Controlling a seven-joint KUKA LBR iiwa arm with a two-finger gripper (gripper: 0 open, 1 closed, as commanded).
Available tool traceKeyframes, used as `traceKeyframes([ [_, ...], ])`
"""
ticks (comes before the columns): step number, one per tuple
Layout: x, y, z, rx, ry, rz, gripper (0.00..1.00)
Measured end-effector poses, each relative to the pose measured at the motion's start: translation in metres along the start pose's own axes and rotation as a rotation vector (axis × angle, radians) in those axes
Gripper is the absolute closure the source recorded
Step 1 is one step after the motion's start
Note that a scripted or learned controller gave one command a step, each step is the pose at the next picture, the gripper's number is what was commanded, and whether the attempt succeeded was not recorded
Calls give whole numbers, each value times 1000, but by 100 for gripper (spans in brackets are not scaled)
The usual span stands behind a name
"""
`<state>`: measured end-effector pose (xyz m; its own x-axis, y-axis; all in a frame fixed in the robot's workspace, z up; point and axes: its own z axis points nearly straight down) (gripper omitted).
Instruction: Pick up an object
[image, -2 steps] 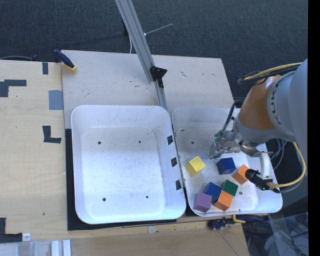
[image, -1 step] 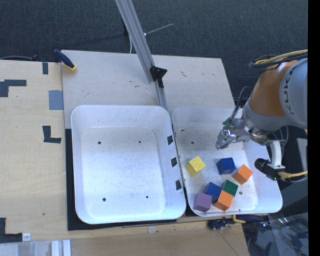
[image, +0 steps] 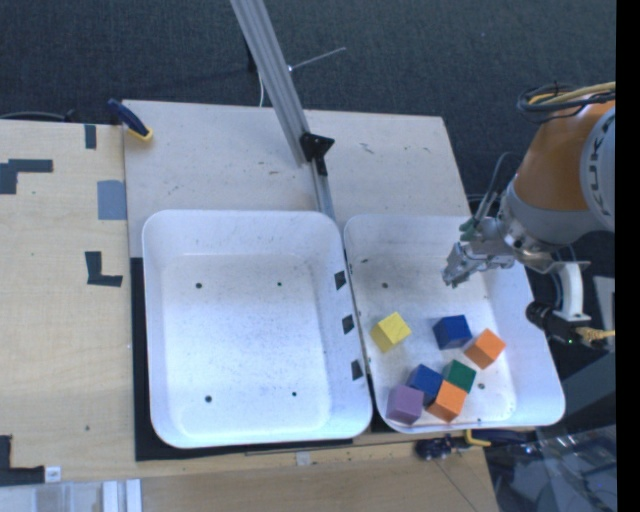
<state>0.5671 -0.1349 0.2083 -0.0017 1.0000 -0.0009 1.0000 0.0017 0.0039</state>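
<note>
Above two white bins (image: 150, 235) on a pale wooden bench (image: 60, 300), over dark carpet (image: 420, 60): hovering gripper (image: 458, 272), grip state unclear, near colored cubes (image: 452, 331).

a metal pole (image: 283, 92) slants across the pale board (image: 220, 160), ending at a black clamp (image: 316, 147). a blue-and-yellow clamp (image: 130, 120) sits at the board's far left corner. grey and black tape pieces (image: 105, 200) dot the wooden bench (image: 55, 340) on the left.

Seven coloured cubes (image: 440, 366) clustered in right bin's (image: 530, 400) near half
</note>
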Motion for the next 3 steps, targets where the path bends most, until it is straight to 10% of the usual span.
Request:
traceKeyframes([
  [3,137,-39,-11,6,2,-4,100],
])
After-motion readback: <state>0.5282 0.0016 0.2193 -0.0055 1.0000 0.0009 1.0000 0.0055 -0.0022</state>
